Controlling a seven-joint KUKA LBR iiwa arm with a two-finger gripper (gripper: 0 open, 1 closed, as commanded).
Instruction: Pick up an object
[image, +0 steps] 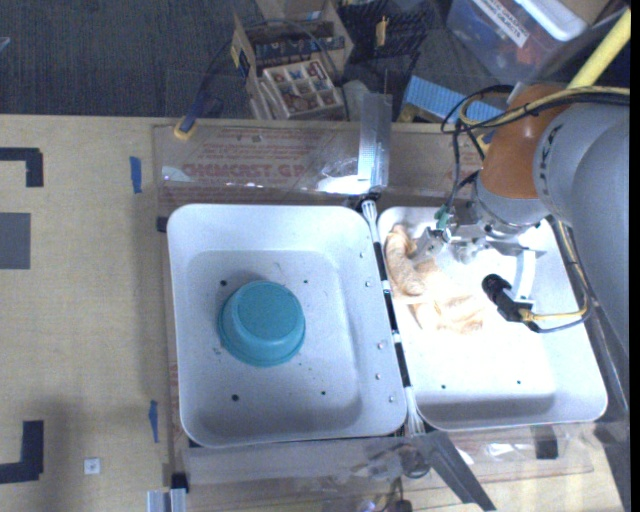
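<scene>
A teal bowl (262, 321) sits upside down in the middle of the left bin (200, 240). In the right bin (520, 390) a pale tan, lumpy object (402, 262) lies along the left wall, with more tan pieces (455, 312) just right of it toward the bin's middle. My gripper (437, 240) hangs over the far left part of the right bin, at the right edge of the tan object. The bright glare there hides whether it touches the object.
The grey arm with its orange band (515, 150) fills the upper right, and a black cable (525, 305) loops over the right bin. A clear plastic sheet (270, 165) lies behind the bins. Boxes and clutter stand beyond the bench.
</scene>
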